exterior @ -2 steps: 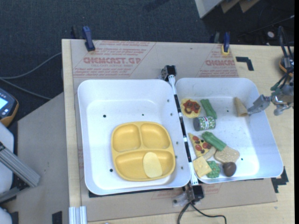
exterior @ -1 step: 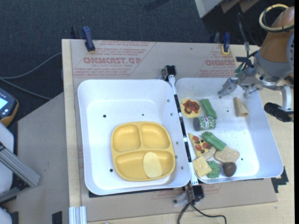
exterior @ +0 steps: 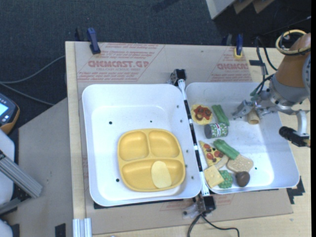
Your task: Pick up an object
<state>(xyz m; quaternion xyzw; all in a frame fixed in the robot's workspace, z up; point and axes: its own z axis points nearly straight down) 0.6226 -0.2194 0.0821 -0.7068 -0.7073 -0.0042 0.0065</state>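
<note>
The right white bin (exterior: 276, 152) holds several toy foods along its left side: a yellow square with red topping (exterior: 201, 113), a green pickle (exterior: 220, 115), a small dark can (exterior: 216, 130), a pizza slice (exterior: 211, 152), a toast slice (exterior: 240, 164), a cheese cube (exterior: 213, 176) and a brown ball (exterior: 242, 178). My gripper (exterior: 252, 110) hangs low over the bin's upper right part. A small tan piece (exterior: 254, 117) lies right beneath it; whether it is gripped is unclear.
In the left bin (exterior: 98, 132) lies a yellow divided plate (exterior: 134, 147) with a pale round disc (exterior: 160, 174) in its front compartment. Blue clamps (exterior: 92, 39) pin the board at the back. The arm's orange band (exterior: 291, 65) stands at the right edge.
</note>
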